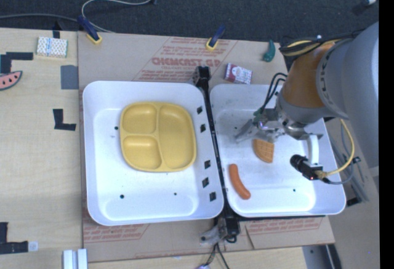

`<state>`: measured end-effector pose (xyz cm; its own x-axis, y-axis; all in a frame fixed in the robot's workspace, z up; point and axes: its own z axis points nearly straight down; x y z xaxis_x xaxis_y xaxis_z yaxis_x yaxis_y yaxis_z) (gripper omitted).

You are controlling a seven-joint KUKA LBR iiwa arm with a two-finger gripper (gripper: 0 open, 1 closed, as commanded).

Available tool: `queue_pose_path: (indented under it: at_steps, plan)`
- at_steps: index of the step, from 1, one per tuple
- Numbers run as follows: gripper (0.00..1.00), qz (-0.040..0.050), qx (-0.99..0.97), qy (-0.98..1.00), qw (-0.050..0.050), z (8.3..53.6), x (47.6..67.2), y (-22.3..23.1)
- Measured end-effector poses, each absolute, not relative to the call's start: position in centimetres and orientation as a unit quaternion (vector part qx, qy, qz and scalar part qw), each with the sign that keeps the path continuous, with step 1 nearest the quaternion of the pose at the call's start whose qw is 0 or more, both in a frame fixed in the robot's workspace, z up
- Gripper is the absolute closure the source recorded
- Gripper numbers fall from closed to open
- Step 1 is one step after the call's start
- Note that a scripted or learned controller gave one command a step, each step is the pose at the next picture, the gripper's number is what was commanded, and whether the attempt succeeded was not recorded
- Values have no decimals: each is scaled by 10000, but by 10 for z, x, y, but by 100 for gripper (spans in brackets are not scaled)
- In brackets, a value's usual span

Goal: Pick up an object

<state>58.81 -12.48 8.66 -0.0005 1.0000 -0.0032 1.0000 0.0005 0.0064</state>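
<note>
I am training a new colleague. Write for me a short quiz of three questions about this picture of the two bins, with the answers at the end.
1. True or false: the yellow divided plate lies in the left bin.
2. Which bin holds the orange sausage-shaped toy? A) left bin B) right bin C) neither, it is on the bench
3. Fill in: the gripper is directly above the tan waffle-patterned piece, which lies ____ the sausage-shaped toy in the view.

Key
1. True.
2. B.
3. Above and to the right of; the two lie apart, not touching.
</note>
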Motion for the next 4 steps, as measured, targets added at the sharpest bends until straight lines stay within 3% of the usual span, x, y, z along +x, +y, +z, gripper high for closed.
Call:
queue_pose_path:
  at_steps: [1,2,3,4]
  plan:
    - [100,11,7071,7071,36,96,588,-125]
    - [0,10,7072,7070,35,96,588,-125]
    - [0,2,7065,7077,13,85,591,-94]
    - [100,6,7067,7075,16,96,592,-95]
